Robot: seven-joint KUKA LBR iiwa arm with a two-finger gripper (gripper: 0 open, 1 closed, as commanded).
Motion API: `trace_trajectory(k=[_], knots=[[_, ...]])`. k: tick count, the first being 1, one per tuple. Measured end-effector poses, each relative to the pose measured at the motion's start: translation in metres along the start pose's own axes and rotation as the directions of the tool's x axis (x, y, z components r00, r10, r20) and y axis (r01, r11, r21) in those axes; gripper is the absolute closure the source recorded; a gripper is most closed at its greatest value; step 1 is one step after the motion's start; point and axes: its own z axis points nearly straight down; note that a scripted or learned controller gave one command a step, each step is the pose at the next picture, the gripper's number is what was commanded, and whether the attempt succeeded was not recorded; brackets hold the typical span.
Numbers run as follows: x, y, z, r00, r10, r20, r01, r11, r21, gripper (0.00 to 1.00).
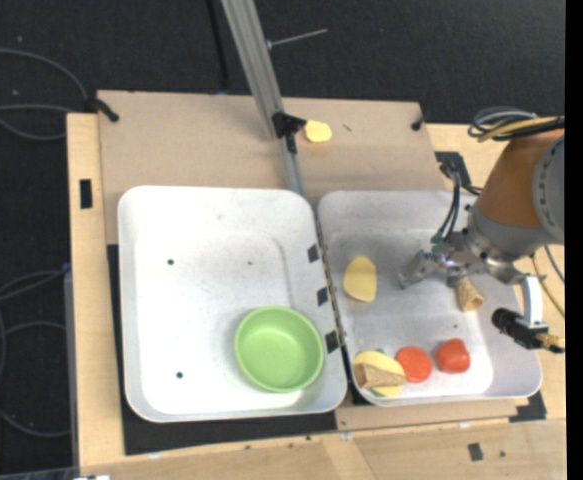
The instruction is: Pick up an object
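Objects crowd the right white bin: a small tan block near its right edge, just beside the gripper, whose state cannot be told. A yellow wedge lies mid-bin; two red pieces sit along the front edge. A green bowl occupies the left bin's front right corner.

The tan surface carries two white bins – left bin at nine o'clock, right bin at three – and a yellow piece at twelve.

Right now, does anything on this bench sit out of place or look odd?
One thing: a small yellow piece lies on the bare bench board behind the bins, beside the metal pole's base, outside both bins. The other items sit inside: a green bowl in the left bin, food pieces in the right bin.
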Motion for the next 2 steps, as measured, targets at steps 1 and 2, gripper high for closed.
trace_trajectory(k=[1, 2], knots=[[-0.001, 0.002, -0.014, 1.0, 0.002, 0.0, -0.002, 1.0, -0.007, 1.0], [0.004, -0.001, -0.076, 1.0, -0.004, -0.001, 0.004, 1.0, -0.011, 1.0]])
